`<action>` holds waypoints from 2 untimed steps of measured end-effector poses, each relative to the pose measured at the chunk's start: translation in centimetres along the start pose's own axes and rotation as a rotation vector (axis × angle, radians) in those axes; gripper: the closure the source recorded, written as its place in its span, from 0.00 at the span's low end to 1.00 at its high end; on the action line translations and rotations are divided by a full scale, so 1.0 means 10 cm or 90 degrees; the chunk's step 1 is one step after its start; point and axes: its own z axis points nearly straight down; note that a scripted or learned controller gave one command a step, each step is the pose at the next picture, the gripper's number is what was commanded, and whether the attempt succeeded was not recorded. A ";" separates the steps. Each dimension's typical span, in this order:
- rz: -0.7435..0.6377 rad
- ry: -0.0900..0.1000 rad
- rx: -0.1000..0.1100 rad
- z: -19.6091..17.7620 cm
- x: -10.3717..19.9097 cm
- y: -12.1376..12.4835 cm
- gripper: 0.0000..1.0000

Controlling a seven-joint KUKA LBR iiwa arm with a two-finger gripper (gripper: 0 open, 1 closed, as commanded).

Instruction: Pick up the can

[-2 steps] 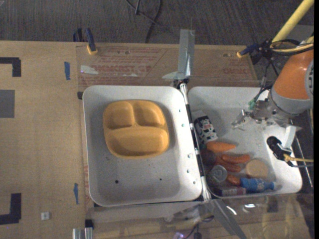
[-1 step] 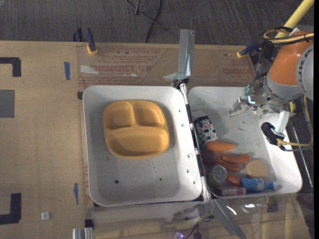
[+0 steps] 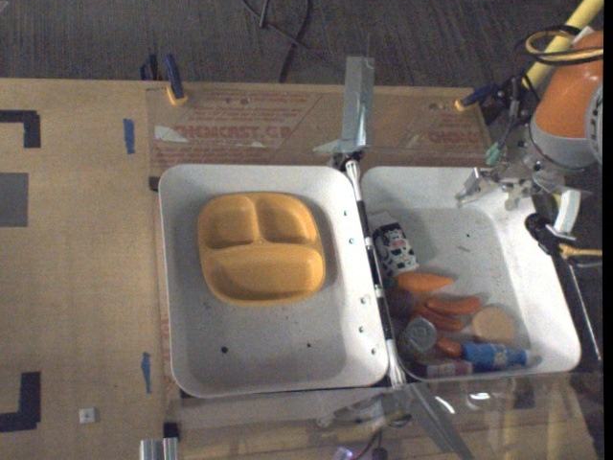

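Observation:
The can (image 3: 419,336) stands on end near the front left corner of the right bin (image 3: 536,257), showing its round grey lid. It is packed among other items, with a carrot (image 3: 424,282) just behind it. My gripper (image 3: 486,194) hovers over the back right part of the same bin, well away from the can. It is open, with nothing between its fingers.
Around the can lie red-orange pieces (image 3: 452,307), a tan round item (image 3: 494,325), a blue bottle (image 3: 494,356) and a cow-patterned small carton (image 3: 395,247). The left bin (image 3: 182,333) holds a yellow divided plate (image 3: 260,247). A metal divider post (image 3: 356,103) stands behind the bins.

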 end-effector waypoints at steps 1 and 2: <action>-0.027 0.001 0.003 0.32 0.72 -0.09 0.00; -0.028 0.000 0.000 0.20 0.72 -0.07 1.00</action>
